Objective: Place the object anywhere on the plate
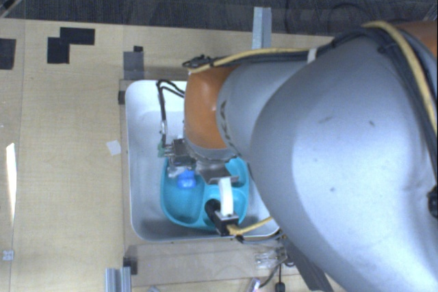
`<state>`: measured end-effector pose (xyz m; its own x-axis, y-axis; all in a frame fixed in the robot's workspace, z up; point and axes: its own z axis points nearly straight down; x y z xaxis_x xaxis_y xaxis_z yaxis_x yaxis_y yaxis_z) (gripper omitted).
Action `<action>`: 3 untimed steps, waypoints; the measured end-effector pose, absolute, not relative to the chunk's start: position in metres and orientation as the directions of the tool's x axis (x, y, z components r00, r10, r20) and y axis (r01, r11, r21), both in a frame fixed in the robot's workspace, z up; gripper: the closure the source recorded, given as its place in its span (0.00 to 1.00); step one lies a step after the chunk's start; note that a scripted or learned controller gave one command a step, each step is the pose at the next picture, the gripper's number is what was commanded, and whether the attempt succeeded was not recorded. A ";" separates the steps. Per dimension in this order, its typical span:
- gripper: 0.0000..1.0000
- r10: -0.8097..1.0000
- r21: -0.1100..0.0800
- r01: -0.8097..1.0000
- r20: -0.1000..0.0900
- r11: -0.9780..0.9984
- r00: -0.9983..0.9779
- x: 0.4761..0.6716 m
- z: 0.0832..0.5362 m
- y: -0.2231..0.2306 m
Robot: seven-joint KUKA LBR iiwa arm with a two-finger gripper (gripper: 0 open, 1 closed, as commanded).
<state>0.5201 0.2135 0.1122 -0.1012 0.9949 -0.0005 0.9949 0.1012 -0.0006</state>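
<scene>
A turquoise plate point(179, 205) lies in the white bin point(140, 167), toward its near side. My gripper point(202, 182) hangs right over the plate, and the orange wrist band and grey arm cover much of it. A small blue object point(186, 180) with a pale top shows at the gripper's left side, above the plate's inner part. Whether it rests on the plate or is held cannot be made out from this angle.
The big grey arm point(328, 147) spans the right half of the view and hides the second bin. A black cable point(161, 102) loops beside the wrist over the bin's far part. Tan bench point(61, 167) lies to the left, with metal brackets point(134, 63) at the bin corners.
</scene>
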 end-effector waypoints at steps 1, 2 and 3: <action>1.00 0.903 0.039 0.902 -0.003 0.429 -0.430 0.508 0.101 0.208; 1.00 0.982 0.003 0.982 0.000 0.188 -0.188 0.514 0.158 0.137; 1.00 0.916 0.002 0.916 0.000 0.401 -0.401 0.487 0.181 0.124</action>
